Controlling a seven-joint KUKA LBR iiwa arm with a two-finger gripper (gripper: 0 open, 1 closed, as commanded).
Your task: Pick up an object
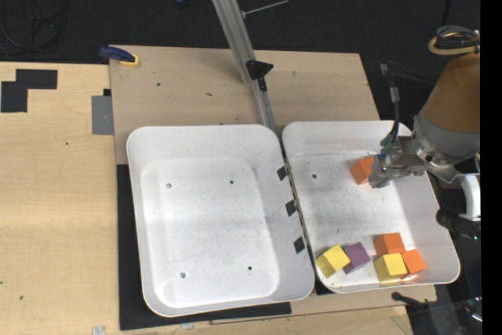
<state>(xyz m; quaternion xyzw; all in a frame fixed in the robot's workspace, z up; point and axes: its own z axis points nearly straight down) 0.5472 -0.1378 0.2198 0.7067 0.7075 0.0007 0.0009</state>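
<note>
Looking at the near corner of the right bin (pixel 439 274) first: five blocks huddle there, a yellow cube (pixel 332 259) touching a purple one (pixel 357 255), then an orange block (pixel 388 242), another yellow (pixel 390 267) and a small orange one (pixel 413 261) packed tight against the rim. Nobody's after those right now. Further back, the end effector (pixel 382 172) is down low at a lone orange cube (pixel 361 169), just at its right side, touching or nearly so. Whether it is spread or pinched I cannot tell; the cube certainly isn't visibly between anything. That's the worry: it sits off to one side, so a closing squeeze may just nudge the cube away toward the divider and grab air. The left bin (pixel 141 169) lies beyond, and the tabletop (pixel 314 82) behind.
</note>
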